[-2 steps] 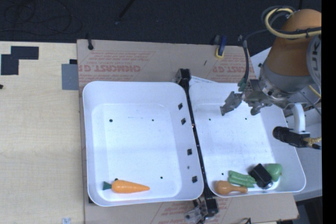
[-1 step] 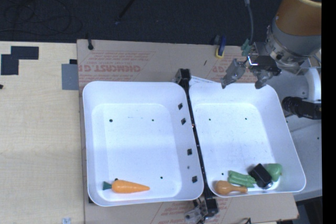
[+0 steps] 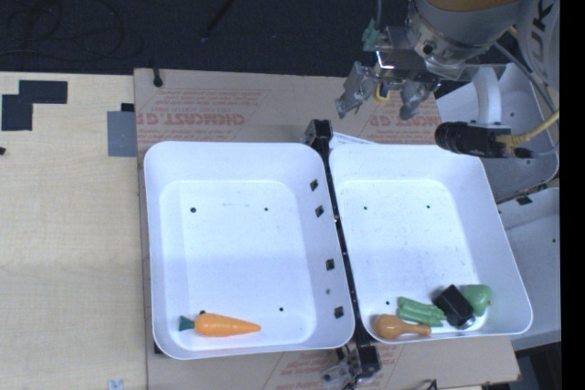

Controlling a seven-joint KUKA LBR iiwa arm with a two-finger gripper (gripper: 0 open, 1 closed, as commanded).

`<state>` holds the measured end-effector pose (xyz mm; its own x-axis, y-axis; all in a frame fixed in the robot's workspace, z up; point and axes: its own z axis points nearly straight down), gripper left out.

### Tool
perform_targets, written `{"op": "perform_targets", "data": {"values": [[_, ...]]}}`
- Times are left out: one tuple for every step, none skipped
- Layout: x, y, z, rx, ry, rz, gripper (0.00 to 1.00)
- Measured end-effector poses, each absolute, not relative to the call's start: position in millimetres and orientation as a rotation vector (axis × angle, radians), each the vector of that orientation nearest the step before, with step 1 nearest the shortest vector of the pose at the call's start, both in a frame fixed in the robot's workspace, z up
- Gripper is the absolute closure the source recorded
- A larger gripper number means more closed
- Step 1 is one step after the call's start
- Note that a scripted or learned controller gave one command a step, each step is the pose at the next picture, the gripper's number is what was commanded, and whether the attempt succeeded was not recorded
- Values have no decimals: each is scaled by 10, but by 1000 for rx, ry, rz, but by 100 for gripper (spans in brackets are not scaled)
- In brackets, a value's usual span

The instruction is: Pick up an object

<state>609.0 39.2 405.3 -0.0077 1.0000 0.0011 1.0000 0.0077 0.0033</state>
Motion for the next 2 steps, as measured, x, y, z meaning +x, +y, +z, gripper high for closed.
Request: {"op": "perform_targets", "data": {"values": [[6180, 1055, 3966, 2217, 2229, -2, 0], [6346, 2153, 3702, 2213, 2235, -3, 0]]}}
